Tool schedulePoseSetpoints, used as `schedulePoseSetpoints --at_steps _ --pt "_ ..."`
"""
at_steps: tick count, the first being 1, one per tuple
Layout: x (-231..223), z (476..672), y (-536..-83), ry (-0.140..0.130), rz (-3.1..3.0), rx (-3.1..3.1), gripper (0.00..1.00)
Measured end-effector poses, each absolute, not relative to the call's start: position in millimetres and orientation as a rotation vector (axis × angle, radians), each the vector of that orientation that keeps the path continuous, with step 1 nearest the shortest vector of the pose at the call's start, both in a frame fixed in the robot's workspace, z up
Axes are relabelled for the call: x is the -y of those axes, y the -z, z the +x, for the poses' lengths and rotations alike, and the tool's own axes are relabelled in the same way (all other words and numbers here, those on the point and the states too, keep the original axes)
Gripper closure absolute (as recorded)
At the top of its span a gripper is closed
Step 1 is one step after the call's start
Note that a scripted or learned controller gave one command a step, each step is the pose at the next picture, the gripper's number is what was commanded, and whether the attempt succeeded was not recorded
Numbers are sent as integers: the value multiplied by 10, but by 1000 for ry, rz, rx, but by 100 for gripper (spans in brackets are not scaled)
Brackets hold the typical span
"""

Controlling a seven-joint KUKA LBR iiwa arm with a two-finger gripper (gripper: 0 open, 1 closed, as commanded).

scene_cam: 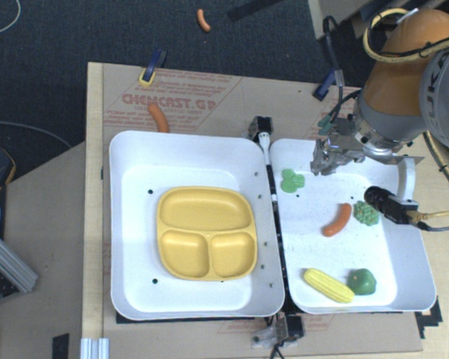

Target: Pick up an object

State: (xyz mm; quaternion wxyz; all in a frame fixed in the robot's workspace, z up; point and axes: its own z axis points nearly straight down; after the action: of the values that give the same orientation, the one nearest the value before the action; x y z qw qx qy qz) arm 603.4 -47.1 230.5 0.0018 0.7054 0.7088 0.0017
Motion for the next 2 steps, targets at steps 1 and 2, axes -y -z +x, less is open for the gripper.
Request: schedulePoseSetpoints --at_steps 1,2 --pt "-39 6212 -2379 -5 2214 -2225 100" --pt "-485 6366 -2186 -3 2215 -2224 100"
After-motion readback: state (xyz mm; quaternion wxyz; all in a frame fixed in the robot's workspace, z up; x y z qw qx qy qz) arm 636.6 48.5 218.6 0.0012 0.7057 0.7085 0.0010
